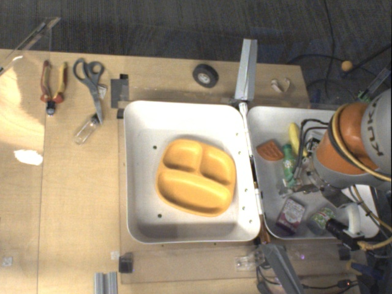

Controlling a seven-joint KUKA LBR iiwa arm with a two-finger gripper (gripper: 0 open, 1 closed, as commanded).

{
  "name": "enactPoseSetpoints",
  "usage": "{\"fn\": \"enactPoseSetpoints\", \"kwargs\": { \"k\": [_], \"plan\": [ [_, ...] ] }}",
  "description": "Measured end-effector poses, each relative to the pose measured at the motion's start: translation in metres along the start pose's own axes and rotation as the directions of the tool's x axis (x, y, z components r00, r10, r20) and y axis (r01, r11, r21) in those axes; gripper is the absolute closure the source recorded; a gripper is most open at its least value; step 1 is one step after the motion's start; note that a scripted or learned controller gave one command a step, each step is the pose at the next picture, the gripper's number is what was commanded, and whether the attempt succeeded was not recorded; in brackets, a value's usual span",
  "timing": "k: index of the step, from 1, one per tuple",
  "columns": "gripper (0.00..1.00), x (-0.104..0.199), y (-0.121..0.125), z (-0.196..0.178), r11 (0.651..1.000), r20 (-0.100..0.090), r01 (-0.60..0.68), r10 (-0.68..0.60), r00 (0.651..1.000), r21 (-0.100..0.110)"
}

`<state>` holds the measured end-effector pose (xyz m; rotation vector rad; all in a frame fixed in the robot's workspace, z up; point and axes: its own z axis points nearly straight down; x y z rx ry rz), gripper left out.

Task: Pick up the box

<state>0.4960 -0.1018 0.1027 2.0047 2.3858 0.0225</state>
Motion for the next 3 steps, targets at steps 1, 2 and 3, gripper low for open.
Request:
{"fn": "enactPoseSetpoints", "kwargs": {
  "k": [1,2,3],
  "plan": [
    [0.0,0.0,0.0,0.0,1.0,0.0,0.0,0.0,1.0,0.0],
    [0.0,0.004,-0.004,0.012,0.999,-0.005,0.053,-0.053,0.999,0.011],
    [1.0,0.003,0.0,0.0,0.998,0.0,0.055,-0.055,0.999,0.001]
  ]
}}
